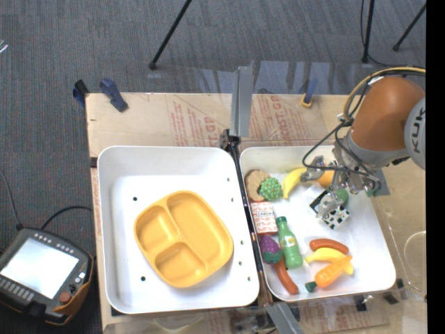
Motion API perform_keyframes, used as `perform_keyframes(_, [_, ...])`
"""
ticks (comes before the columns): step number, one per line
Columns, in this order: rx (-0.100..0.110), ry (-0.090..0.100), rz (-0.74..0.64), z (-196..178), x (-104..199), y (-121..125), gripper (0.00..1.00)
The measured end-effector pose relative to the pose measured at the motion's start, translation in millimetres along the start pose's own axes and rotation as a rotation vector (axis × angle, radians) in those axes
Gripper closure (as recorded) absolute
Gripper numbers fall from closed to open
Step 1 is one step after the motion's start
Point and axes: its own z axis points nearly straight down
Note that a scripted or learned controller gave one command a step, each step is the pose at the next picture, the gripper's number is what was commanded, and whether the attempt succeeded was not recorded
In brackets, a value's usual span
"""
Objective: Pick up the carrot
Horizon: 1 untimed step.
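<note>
Two white bins on counter (pixel 125 120). Carrot (pixel 331 273) lies lower right of frame, in right bin (pixel 386 256), beside yellow piece (pixel 327 255). Hand (pixel 338 199) hovers upper right, well apart; opening: cannot tell; holds nothing visible. Step: approach. Next: travel toward lower frame, descend over carrot.

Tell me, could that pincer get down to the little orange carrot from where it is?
Probably yes. The carrot lies on top near the front of the right bin, nothing covering it. The pincer hangs over the same bin, farther back. A yellow banana and red sausage lie close beside the carrot, so space is tight.
</note>
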Motion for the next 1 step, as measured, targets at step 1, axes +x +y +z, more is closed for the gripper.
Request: perform_keyframes(1, [0.000, 0.000, 0.000, 0.0, 0.0, 0.0, 0.00])
